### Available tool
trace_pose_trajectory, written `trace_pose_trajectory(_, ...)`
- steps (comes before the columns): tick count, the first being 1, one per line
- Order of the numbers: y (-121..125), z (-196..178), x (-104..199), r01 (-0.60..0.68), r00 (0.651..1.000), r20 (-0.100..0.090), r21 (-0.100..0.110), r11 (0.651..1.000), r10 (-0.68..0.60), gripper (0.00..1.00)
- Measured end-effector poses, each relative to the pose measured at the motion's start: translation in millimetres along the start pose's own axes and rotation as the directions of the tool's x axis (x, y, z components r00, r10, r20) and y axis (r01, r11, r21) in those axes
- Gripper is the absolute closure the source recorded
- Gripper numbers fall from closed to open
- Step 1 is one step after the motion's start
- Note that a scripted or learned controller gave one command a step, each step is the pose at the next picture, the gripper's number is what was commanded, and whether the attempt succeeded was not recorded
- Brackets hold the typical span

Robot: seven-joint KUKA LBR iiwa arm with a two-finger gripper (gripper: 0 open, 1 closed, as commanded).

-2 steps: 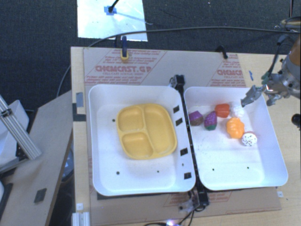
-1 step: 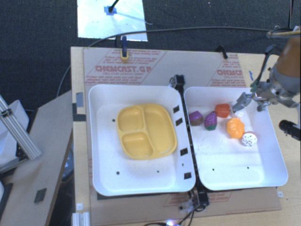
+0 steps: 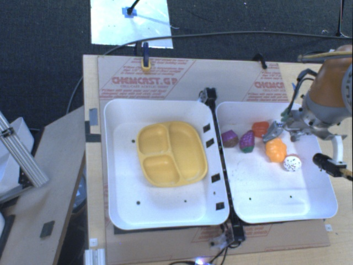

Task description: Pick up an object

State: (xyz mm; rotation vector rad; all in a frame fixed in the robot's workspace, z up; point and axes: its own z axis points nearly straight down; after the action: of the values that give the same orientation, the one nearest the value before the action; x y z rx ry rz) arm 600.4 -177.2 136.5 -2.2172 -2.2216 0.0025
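Note:
My gripper hangs over the back of the right bin, its jaws open and nothing between them. Just under and in front of it lies an orange lumpy object. An orange-red object sits right beside the left fingertip. Two purple objects lie further left, near the bin's dividing wall. A white ball with dark dots rests to the right of the orange object.
The left bin holds a yellow divided plate. The grey arm with its orange band comes in over the right bin's back right corner. A black part sticks out over the bin's right wall.

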Motion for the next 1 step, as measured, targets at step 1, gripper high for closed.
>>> trace_pose_trajectory(1, 0.1, 52.1, 0.7, -0.001, 1.0, 0.0, -0.002, 1.0, 0.001, 0.0)
